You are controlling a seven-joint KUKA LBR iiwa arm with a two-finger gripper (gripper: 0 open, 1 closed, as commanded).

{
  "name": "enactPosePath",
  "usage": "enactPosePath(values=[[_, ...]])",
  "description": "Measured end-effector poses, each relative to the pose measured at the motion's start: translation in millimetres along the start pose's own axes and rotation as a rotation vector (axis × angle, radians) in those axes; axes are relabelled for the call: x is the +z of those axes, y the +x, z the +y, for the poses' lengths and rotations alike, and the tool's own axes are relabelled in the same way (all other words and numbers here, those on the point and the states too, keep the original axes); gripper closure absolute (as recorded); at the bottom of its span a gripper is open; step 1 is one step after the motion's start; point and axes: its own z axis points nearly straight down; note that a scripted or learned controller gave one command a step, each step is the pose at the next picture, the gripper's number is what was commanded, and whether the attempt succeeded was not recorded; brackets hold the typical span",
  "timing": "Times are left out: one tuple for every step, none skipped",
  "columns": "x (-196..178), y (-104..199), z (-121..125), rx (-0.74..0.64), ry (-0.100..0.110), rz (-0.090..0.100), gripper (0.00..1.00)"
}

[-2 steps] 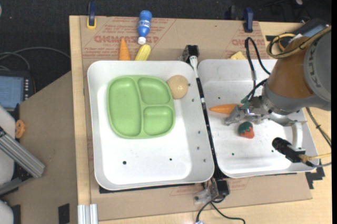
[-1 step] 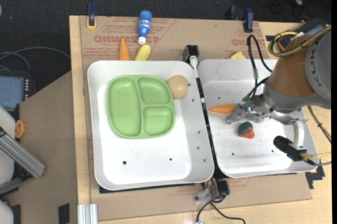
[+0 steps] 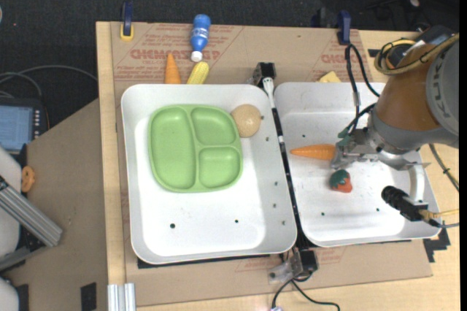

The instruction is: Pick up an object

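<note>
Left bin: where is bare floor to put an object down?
In the left bin, bare floor lies below the green divided plate, toward the near rim. The top right corner is crowded by a tan ball touching the plate.

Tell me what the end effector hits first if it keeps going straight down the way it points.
Probably the small red and green toy lying just below the end effector in the right bin; the orange carrot sits beside it. Depth is unclear from this slanted view.

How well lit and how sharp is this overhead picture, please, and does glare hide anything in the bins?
Camera view: even, soft lighting; both white bins are bright but not blown out; the green tray and carrot read clearly; the gripper area is slightly soft; the floor beyond is dark.
</note>
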Motion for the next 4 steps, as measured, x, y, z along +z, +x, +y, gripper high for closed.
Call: enactPosePath(values=[[0.7,0.0,-0.3,0.0,0.001,0.0,0.0],[11.1,7.3,-25.4,-0.001,0.009,0.004,0.0],[0.1,6.5,-23.4,0.0,0.003,0.001,1.0],[-106.4,7.1,54.9,-0.007,-0.013,-0.003,1.0]])
